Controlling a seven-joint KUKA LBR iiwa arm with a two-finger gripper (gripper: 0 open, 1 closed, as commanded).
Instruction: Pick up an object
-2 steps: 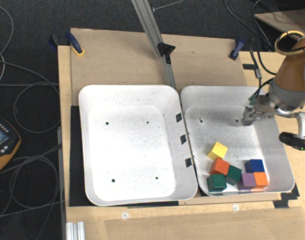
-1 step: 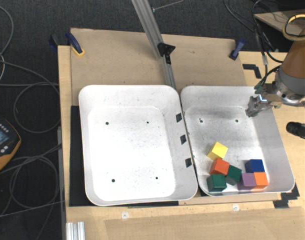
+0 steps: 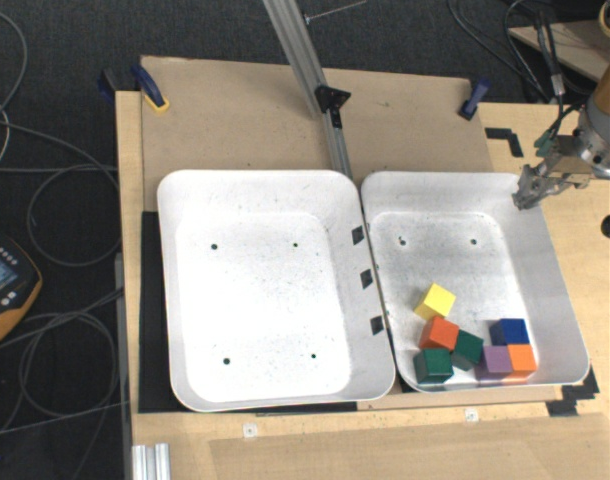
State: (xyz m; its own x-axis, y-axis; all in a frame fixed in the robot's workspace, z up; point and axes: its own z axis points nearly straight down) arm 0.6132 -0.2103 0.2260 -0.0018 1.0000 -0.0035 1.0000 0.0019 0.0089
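Dark carpet strewn with black cables surrounds a pale wooden bench (image 3: 285, 98), clamped at its far corners with blue clips. Two shallow white bins sit side by side on it. Nothing lies in the left bin (image 3: 185, 228) but a few small dark dots on its floor. The right bin (image 3: 545, 268) carries all the objects, bunched toward its near edge and near right corner. A slanted metal rail (image 3: 300, 48) runs from the bench's far edge down to the seam between the bins.

Over the right bin's far right corner, the gripper (image 3: 530, 193) hangs at the end of the grey wrist; nothing sits between its fingers, and whether they are spread or closed I cannot tell at this size.

Among the cubes, a yellow cube (image 3: 437, 300) lies nearest the bin's middle, with a red-orange cube (image 3: 442, 333) just beside it, then two green cubes (image 3: 447, 358), a purple cube (image 3: 497, 359), a blue cube (image 3: 509, 330) and an orange cube (image 3: 522, 358) by the near right corner.

By my judgement the pick has not begun: every cube rests on the bin floor, well apart from the gripper, so approach, descent, grasp and lift all remain.

No brand, label or writing is readable.
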